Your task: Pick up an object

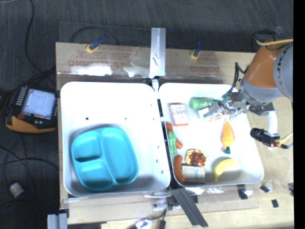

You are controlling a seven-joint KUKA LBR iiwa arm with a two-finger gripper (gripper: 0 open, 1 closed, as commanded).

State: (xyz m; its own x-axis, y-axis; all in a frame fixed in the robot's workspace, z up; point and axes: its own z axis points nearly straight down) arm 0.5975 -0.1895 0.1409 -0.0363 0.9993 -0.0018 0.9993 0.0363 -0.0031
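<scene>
Just beside my gripper (215,112), whose spread I cannot tell, lies the green bottle (200,102); I should centre over it.

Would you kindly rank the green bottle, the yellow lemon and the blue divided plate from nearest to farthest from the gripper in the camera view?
From the gripper, in the right bin:
1. Green bottle, right beside it at the bin's far end.
2. Yellow lemon, near end of the same bin.
3. Blue divided plate, in the left bin.
</scene>
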